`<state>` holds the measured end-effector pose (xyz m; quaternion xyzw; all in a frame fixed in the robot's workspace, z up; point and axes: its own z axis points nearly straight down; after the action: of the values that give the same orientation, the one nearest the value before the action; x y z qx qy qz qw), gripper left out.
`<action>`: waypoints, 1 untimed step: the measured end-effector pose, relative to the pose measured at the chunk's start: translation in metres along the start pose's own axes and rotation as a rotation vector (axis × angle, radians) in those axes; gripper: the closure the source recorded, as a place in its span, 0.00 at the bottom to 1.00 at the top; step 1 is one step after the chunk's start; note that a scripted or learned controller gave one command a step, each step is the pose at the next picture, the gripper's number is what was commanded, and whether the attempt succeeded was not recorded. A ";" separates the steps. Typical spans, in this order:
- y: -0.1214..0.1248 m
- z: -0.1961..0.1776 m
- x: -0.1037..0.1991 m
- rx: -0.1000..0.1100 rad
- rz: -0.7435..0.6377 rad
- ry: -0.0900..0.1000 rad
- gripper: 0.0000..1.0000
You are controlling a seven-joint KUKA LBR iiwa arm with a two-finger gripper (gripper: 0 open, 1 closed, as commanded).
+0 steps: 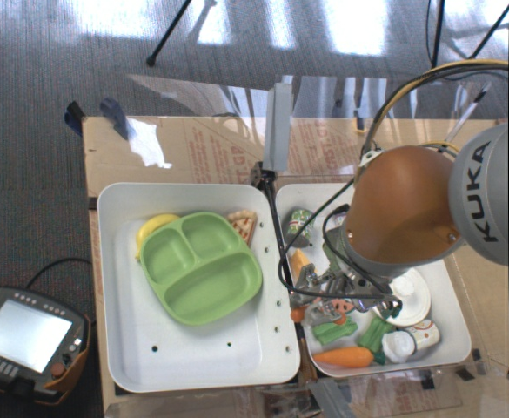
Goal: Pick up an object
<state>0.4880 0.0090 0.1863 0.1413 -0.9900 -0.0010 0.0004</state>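
Arm bent low, claw down

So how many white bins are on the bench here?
2. The left bin holds a green divided tray. The right bin holds a clutter of small toys beneath the gripper. The arm hides part of the right bin.

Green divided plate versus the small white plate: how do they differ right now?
The green divided plate lies in the left bin; the white plate lies in the right bin. The green divided plate has three compartments and looks larger; the white plate is round. The green divided plate is fully in view, atop a yellow item; the arm partly covers the white plate. Both lie flat.
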 end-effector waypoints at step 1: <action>-0.070 0.000 -0.030 0.000 -0.322 0.000 1.00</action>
<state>0.5360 -0.0496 0.1865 0.2980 -0.9546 -0.0010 0.0000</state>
